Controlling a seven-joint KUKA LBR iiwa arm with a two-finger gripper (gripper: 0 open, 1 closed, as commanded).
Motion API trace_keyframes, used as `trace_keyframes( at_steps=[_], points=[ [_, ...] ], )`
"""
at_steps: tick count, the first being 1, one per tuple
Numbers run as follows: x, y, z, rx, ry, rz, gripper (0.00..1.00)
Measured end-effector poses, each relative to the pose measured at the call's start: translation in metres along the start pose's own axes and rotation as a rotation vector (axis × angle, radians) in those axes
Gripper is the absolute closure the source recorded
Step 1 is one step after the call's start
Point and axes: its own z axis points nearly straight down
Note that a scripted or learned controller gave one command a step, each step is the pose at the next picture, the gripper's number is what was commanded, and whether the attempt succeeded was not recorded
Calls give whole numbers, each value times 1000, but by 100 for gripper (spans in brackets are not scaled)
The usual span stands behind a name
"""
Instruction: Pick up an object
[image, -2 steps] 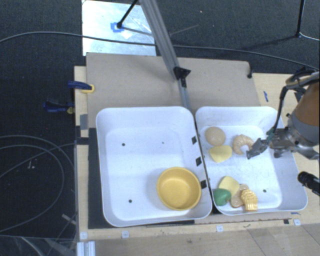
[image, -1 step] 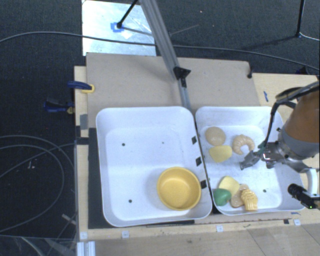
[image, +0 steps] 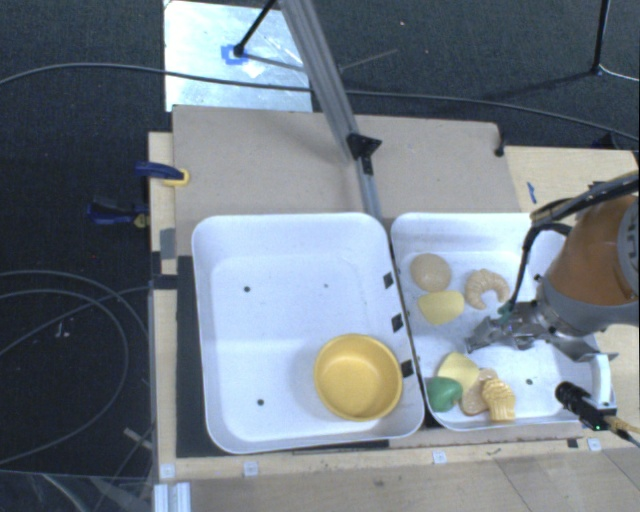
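Note:
The right bin (image: 470, 232) holds several toy foods: a beige round bun (image: 431, 270), a croissant (image: 486, 287), a pale yellow piece (image: 440, 306), a yellow wedge (image: 458, 368), a green piece (image: 444, 393) and a tan ridged piece (image: 492, 394). A yellow bowl (image: 358, 376) sits in the left bin (image: 260, 250) at its front right. My gripper (image: 490, 332) reaches in from the right, low over the middle of the right bin, between the croissant and the yellow wedge. Nothing shows between its fingers.
A grey pole (image: 335, 95) slants from the top down to the gap between the bins. Blue and yellow clamps (image: 150, 190) sit at the bench's left edge. Cables lie on the dark floor to the left.

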Motion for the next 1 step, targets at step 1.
trace_keyframes(
  at_steps=[1],
  points=[
    [-1,2,-13,-6,-3,1,100]
  ],
)
